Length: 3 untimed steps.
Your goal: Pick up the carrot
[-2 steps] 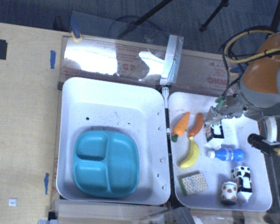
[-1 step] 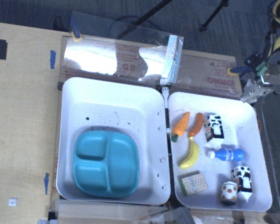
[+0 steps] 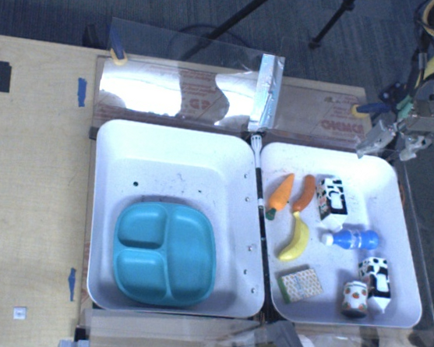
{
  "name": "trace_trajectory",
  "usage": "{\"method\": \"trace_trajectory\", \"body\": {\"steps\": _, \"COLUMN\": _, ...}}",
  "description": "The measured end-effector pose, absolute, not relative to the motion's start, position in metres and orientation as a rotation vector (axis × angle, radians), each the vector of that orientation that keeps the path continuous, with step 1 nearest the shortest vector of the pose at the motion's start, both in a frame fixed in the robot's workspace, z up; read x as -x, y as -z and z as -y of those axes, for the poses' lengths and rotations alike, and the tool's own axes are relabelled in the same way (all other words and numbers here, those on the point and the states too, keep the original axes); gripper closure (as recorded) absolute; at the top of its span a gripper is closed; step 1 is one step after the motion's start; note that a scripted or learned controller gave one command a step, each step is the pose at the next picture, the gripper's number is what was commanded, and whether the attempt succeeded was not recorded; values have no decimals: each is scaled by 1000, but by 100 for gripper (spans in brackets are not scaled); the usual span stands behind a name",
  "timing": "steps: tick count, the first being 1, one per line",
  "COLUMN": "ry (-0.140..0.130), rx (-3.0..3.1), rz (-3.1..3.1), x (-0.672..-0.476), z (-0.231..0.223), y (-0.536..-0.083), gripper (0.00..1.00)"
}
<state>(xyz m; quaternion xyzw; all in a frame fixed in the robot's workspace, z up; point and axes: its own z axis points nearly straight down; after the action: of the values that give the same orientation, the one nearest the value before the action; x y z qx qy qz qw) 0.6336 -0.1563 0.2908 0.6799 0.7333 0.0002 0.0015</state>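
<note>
Carrot lying untouched in the right bin, the arm parked off beyond its far corner.

Nearest the front edge of the right bin (image 3: 410,232) sit a small patterned pad (image 3: 301,284), a little cup (image 3: 355,297) and a cow figure (image 3: 377,280); behind them a banana (image 3: 296,240) and a blue bottle (image 3: 352,240). The carrot (image 3: 280,194) lies near the bin's left wall, orange and tapering, green at its near end, just beside a second orange piece (image 3: 305,194). The left bin (image 3: 127,142) holds a blue divided tray (image 3: 165,253). Farthest off, the gripper (image 3: 398,136) hangs over the bin's back right corner, too blurred to tell whether it is spread or closed; the arm is cut off by the frame.
</note>
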Motion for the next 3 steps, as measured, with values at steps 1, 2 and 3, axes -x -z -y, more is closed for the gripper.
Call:
{"method": "trace_trajectory", "body": {"steps": 1, "ry": 0, "rx": -2302, "rz": -2135, "x": -648, "z": 214, "y": -240, "gripper": 0}}
{"method": "trace_trajectory", "body": {"steps": 2, "ry": 2, "rx": -2309, "rz": -2132, "x": -668, "z": 214, "y": -189, "gripper": 0}}
{"method": "trace_trajectory", "body": {"steps": 3, "ry": 2, "rx": -2265, "rz": -2179, "x": -668, "z": 214, "y": -188, "gripper": 0}}
